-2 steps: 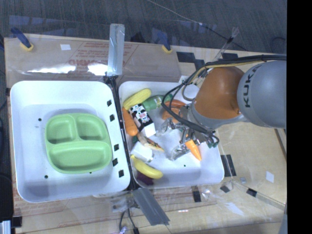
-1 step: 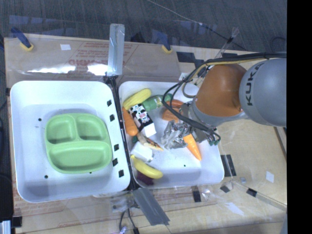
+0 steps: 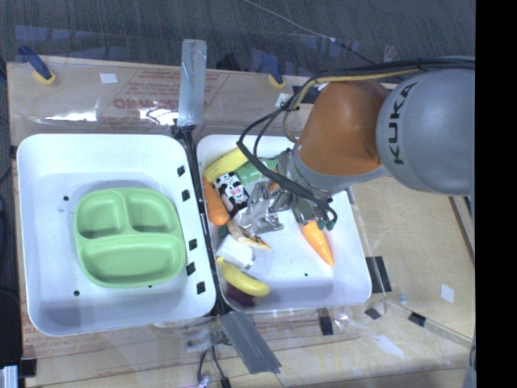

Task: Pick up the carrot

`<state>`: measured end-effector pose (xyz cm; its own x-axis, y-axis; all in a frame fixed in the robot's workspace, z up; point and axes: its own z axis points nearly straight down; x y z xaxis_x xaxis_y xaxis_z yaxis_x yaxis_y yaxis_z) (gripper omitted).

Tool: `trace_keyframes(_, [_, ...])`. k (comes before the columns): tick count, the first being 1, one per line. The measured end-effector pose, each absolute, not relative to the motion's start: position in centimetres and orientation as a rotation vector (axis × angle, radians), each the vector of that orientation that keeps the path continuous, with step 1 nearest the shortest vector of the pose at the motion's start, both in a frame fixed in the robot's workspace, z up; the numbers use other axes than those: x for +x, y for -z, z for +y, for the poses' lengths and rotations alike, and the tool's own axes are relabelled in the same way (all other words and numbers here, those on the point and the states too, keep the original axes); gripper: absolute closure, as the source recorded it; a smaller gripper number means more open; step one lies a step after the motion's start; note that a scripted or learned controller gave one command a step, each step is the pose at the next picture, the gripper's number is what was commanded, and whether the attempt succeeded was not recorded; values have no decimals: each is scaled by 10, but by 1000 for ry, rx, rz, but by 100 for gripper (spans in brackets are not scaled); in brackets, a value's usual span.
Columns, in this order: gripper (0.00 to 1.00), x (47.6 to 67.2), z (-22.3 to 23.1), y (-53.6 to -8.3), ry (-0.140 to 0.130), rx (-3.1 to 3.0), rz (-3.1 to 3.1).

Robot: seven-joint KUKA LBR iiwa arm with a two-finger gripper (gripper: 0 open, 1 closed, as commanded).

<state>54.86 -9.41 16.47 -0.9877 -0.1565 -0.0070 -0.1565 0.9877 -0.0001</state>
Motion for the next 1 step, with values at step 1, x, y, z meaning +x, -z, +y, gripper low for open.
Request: trace_keyframes(1, [100,535,-204,-92,2,-339,3123])
